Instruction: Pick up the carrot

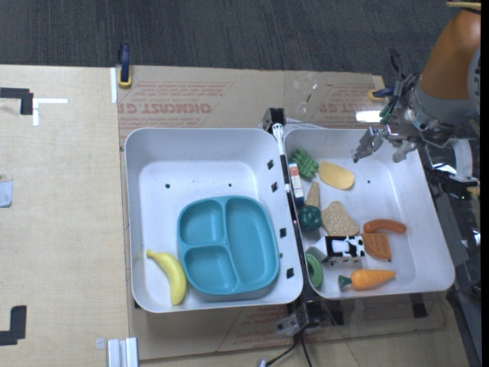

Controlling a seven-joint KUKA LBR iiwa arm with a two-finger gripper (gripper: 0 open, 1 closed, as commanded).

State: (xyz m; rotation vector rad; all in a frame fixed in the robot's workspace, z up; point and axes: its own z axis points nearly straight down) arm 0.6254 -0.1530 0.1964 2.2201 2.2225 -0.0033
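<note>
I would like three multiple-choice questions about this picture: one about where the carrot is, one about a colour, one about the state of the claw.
1. Where does the carrot lie?
A. near the front edge of the right bin
B. on the divided plate
C. beside the banana

2. What colour is the divided plate in the left bin?
A. red
B. teal blue
C. yellow

3. What is the state of the claw?
A. shut on the carrot
B. resting on the plate
C. open, at the far right of the right bin, holding nothing

Answers: 1 A, the carrot is by the front wall, apart from the claw. 2 B, the plate is teal. 3 C, its fingers stand apart with nothing between them.
</note>
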